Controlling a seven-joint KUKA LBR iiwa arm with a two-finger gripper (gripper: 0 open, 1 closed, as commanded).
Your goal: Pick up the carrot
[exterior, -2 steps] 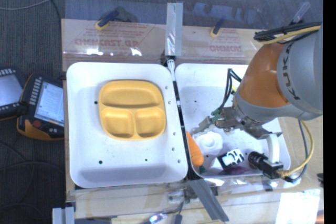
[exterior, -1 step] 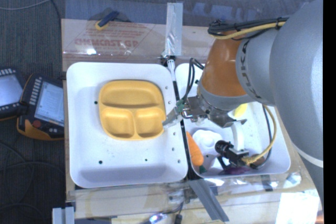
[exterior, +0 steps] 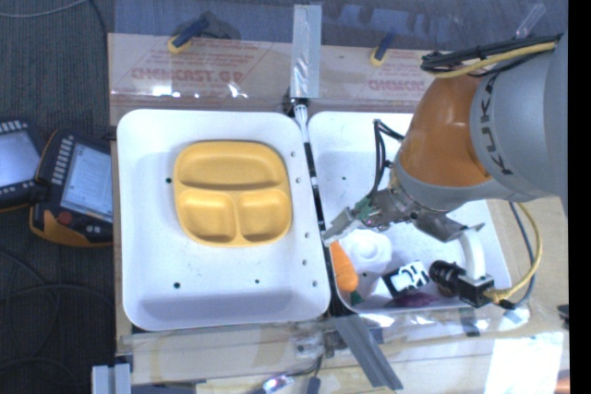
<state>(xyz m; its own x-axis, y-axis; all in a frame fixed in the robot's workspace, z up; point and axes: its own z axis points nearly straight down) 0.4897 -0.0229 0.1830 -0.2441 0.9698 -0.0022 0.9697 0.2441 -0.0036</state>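
The carrot (exterior: 343, 268) is a short orange piece lying against the left wall of the right bin (exterior: 337, 157), near its front corner. My gripper (exterior: 354, 217) hangs low over the same bin, just above and behind the carrot, apart from it. The grey arm with its orange band (exterior: 448, 138) covers much of the bin's right half. Nothing shows in the gripper's grasp.
A white bottle-like object (exterior: 371, 251) lies right beside the carrot. A black-and-white item (exterior: 406, 276) and a purple thing (exterior: 413, 298) sit near the front wall. The left bin (exterior: 148, 291) holds a yellow divided plate (exterior: 233, 192). A pendant (exterior: 74, 189) lies at far left.
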